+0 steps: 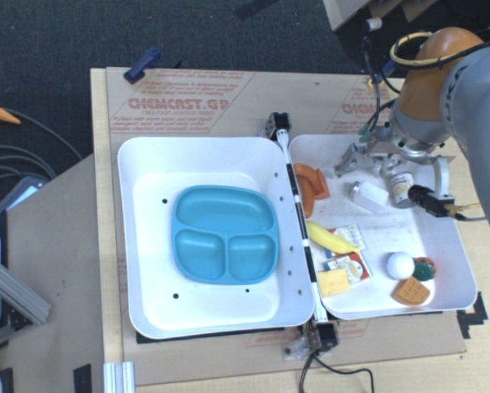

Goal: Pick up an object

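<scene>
1. My gripper (374,160) hangs over the far end of the right bin (433,236), at about twelve o'clock within it. From this slanted view I cannot tell whether it is released or clenched, and I see nothing held in it.
2. Closest to me, at roughly six o'clock from the gripper, lies a pale bottle (366,193) on its side on the bin floor. It is the object I would go for.
3. I judge it light, stiff and smooth, so it could roll or squirt out of a loose pinch. I would take it across the middle of its body, square to its long axis.
4. Just beside it at three o'clock is a small jar (400,188). The two sit close, so a wide approach may knock it.
5. At nine o'clock from the bottle, against the bin's inner wall, is an orange-red piece (312,182).
6. Further towards six o'clock are a banana (330,238), some printed packets (348,262) and a yellow wedge (333,282).
7. In the near corner, at four o'clock, are a white ball (400,264), a green-and-red item (425,268) and a brown biscuit (411,291).
8. Well apart at nine o'clock, the left bin (138,219) holds a blue divided plate (225,233). Both bins rest on the bench (228,97).
</scene>
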Robot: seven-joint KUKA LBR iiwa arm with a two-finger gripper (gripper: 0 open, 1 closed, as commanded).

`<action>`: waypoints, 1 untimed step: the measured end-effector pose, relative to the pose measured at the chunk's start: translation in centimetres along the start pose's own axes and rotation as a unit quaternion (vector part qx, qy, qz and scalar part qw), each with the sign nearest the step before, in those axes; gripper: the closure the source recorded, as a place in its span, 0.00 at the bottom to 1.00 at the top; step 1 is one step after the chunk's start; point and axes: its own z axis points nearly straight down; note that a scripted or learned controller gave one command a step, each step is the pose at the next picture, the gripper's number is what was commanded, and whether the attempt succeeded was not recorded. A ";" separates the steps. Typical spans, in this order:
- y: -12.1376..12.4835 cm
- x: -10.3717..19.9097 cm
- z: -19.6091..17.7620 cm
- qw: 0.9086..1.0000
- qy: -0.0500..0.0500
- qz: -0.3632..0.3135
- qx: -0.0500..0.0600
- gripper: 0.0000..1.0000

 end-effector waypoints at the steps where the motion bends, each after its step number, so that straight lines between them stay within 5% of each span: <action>1: 0.1 5.4 0.4 1.000 0.000 0.000 0.000 0.00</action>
